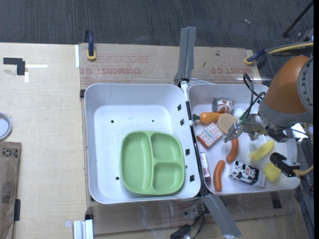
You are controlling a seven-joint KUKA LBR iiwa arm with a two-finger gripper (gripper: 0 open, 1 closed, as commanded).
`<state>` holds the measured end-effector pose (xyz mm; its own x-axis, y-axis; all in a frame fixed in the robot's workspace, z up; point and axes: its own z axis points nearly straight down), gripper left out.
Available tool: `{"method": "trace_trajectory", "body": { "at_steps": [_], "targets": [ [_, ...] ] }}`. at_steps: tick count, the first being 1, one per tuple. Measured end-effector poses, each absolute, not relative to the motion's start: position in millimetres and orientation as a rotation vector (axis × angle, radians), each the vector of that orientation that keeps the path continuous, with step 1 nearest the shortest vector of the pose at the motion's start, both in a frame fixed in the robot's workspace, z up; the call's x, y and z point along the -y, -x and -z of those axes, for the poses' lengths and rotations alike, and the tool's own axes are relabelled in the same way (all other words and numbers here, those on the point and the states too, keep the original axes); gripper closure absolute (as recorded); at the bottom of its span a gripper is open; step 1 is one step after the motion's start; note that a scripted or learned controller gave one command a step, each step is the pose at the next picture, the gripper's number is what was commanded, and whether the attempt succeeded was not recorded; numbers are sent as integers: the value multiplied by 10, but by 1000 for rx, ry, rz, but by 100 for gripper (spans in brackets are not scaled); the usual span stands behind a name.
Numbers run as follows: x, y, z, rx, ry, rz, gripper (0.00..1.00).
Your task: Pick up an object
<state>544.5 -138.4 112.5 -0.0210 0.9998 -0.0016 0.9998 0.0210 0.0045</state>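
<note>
My gripper (234,131) hangs low in the right bin (249,189), reaching in from the right under the orange-banded wrist. It sits just over the top end of a reddish sausage (232,152) and beside a tan round piece (227,122). Around it lie an orange carrot (209,117), a small can (223,105) and a pink packet (210,135). A second sausage (218,175), a cow-print carton (244,173), a banana (261,151) and a yellow lemon (271,172) lie nearer the front. Nothing is visibly held.
The left bin (99,133) holds a green divided plate (152,162). A grey divider bar (186,59) runs between the bins. The arm's body and cables cover the right bin's far right side. A blue-handled clamp (89,44) sits at the back.
</note>
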Motion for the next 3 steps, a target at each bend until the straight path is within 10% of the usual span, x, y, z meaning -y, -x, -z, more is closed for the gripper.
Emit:
{"method": "trace_trajectory", "body": {
  "at_steps": [1,2,3],
  "targets": [
    [1465,-5288,-909,-2226,-2221,3,0],
    [1470,-5287,-996,-2223,-2224,4,100],
    [1098,-5260,-1959,-2086,-2350,5,100]
  ]
}}
